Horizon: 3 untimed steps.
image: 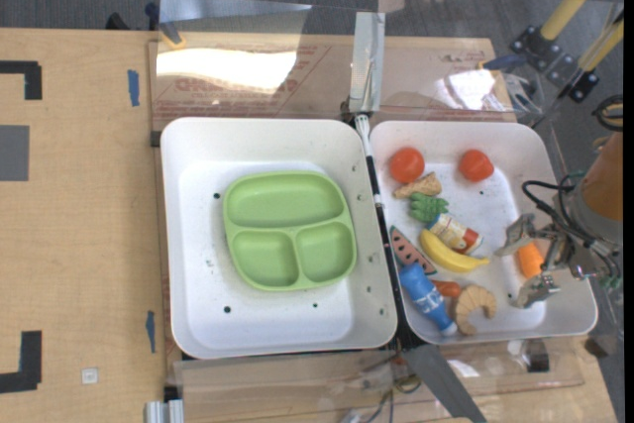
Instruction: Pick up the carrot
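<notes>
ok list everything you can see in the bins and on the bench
plate: 1, green, three compartments, in left bin
tomatoes: 2, red, far end of right bin
broccoli: 1, green, below left tomato
banana: 1, yellow, mid right bin
watermelon slice: 1, red, by right bin's left wall
bottle: 1, blue, near left corner of right bin
croissant: 1, tan, right of bottle
carrot: 1, orange, between the gripper's fingers
gripper: 1, grey, right side of right bin

green tray (pixel 288 245) in left bin (pixel 188 213) | banana (pixel 451 255), two tomatoes (pixel 406 163) in right bin (pixel 570 312)
</notes>
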Each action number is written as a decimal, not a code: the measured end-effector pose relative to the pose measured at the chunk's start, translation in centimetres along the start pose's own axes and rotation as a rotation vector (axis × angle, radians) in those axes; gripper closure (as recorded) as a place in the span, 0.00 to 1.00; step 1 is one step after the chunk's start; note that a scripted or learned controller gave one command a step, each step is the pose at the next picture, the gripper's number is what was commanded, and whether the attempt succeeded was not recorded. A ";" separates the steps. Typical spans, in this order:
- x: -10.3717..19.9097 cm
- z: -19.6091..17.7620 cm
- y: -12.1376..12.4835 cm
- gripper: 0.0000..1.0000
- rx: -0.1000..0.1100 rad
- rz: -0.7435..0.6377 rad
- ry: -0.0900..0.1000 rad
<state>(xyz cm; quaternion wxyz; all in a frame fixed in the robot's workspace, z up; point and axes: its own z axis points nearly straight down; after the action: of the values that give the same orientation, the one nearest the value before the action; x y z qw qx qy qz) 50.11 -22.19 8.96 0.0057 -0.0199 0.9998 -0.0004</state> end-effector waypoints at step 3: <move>-4.1 -1.4 4.9 1.00 -0.003 -0.603 0.003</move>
<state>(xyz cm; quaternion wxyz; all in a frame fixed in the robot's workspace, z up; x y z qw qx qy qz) 53.98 -17.16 10.42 0.0037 -0.3159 0.9488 -0.0006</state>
